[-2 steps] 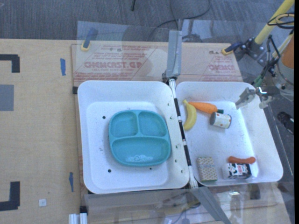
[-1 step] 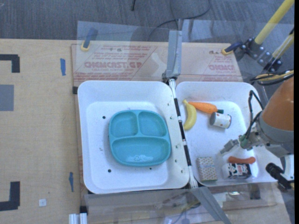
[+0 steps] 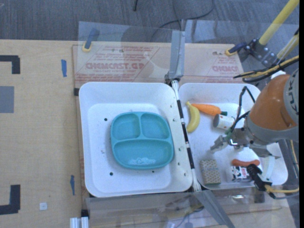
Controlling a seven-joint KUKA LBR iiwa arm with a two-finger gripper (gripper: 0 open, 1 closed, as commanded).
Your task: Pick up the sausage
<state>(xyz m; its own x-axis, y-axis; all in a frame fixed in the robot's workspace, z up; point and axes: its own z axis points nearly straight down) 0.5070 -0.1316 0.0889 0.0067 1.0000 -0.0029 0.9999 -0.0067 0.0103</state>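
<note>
The sausage (image 3: pixel 245 162), a short red-orange link, lies near the front right of the right bin (image 3: pixel 202 141), beside a black-and-white item (image 3: pixel 243 174). My gripper (image 3: pixel 224 142) hangs over the middle of that bin, a little left of and behind the sausage, apart from it. The orange-banded wrist (image 3: pixel 275 110) comes in from the right and hides part of the bin's right side.
A banana (image 3: pixel 193 119), a carrot (image 3: pixel 206 109) and a white cylinder (image 3: pixel 222 121) lie at the back of the right bin. A tan sponge-like block (image 3: pixel 210 171) sits at its front. The left bin (image 3: pixel 92 127) holds a teal divided plate (image 3: pixel 141 140).
</note>
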